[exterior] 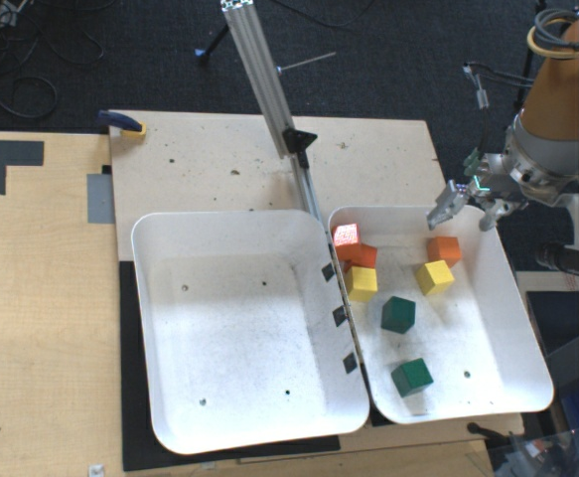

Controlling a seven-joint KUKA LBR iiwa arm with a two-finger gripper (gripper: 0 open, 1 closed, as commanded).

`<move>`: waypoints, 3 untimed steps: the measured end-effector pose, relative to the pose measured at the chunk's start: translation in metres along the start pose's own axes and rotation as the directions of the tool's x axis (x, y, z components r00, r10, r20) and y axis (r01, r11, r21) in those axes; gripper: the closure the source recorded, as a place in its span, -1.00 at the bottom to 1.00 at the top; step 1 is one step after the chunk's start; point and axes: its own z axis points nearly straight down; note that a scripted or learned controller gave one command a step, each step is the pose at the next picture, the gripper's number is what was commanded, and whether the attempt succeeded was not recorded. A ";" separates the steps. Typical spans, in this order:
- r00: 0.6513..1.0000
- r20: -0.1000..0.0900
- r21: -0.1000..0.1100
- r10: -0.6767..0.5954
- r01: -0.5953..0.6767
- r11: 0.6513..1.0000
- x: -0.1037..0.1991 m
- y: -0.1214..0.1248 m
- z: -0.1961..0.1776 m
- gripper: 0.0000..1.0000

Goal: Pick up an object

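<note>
Hanging above the far right corner of the right bin [527,361], the claw [471,209] is seen spread open with nothing between its fingers. Six blocks are scattered in that bin: an orange block [445,249] and a yellow block [434,276] lie nearest, just below the claw.

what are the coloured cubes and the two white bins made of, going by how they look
The small coloured cubes, such as the yellow one and the dark green one, look like painted wood or solid plastic: flat matte faces, crisp edges, no glare. Which of the two, the view leaves open. The shallow white bins, left and right, look like thin moulded plastic: rounded corners, smooth curled rims, a soft sheen.
</note>
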 end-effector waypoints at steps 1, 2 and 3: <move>1.000 0.001 -0.004 -0.002 0.002 1.000 0.000 0.001 -0.003 -1.00; 1.000 0.000 0.002 0.001 -0.001 1.000 0.002 0.001 0.062 -1.00; 1.000 0.000 0.000 0.003 -0.003 1.000 0.000 0.002 0.107 -1.00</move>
